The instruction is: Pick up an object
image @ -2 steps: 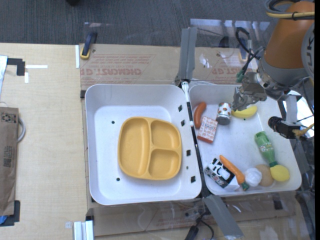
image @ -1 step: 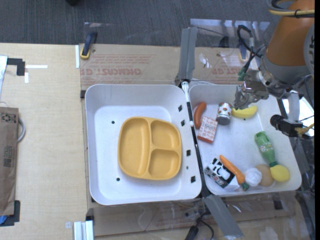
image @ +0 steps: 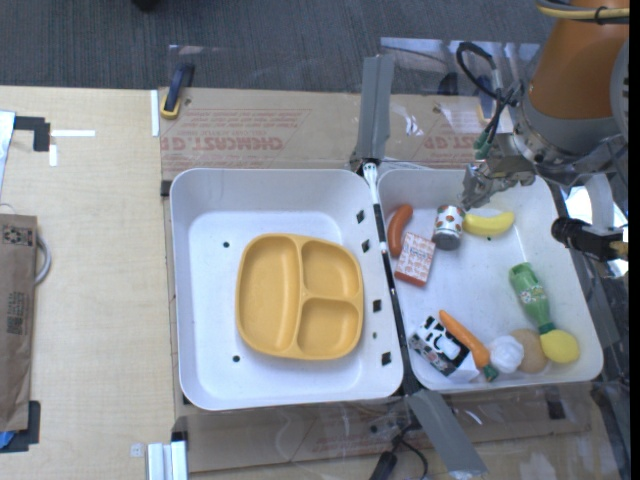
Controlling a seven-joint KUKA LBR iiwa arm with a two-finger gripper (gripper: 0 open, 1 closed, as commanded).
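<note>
My gripper (image: 478,196) hangs over the far part of the right bin (image: 585,298), just above and left of a yellow banana (image: 489,224). A small can (image: 447,227) stands right beside the fingertips, on their left. Nothing shows between the fingers. Further left in this bin lie a red sausage (image: 399,226) and a red-and-white packet (image: 415,260). Near the front lie a carrot (image: 465,340), a black-and-white box (image: 438,346), a green bottle (image: 529,292), a lemon (image: 560,346), a white ball (image: 505,353) and a tan ball (image: 531,351).
The left bin (image: 200,268) holds a yellow divided plate (image: 298,296). A grey divider (image: 376,118) rises between the bins at the back. Cardboard (image: 250,133) lies behind the left bin, and a brown bag (image: 18,318) sits at the far left.
</note>
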